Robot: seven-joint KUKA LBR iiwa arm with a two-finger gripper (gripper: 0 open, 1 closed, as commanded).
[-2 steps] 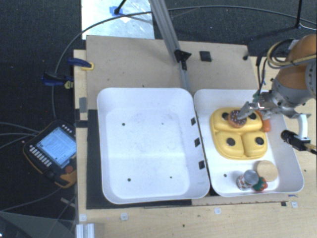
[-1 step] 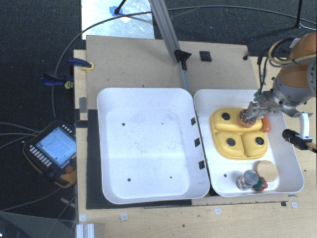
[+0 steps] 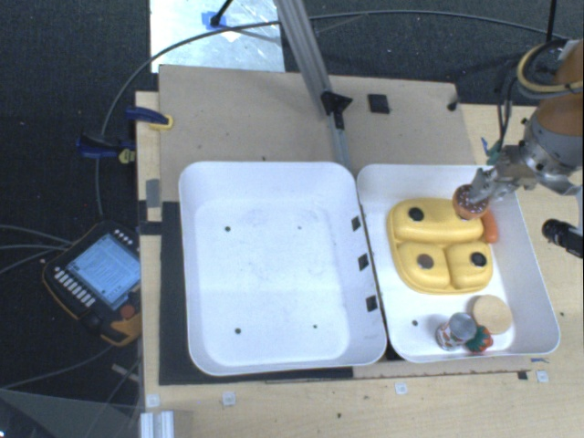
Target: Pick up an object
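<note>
Nearest the lens, small trinkets (image 3: 464, 333) sit in the right bin's (image 3: 538, 322) front corner; behind them the claw (image 3: 474, 199) hovers over a yellow moulded toy (image 3: 441, 245) beside an orange piece (image 3: 491, 227); its grip state I cannot tell; crowding risks a miss.

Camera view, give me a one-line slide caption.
Gripper poised over the large yellow moulded plastic piece in the right-hand shallow white bin.

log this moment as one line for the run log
arm: over right bin | end effector: low at yellow tray's top right corner | grip: unclear | other items: near front of bin
</note>
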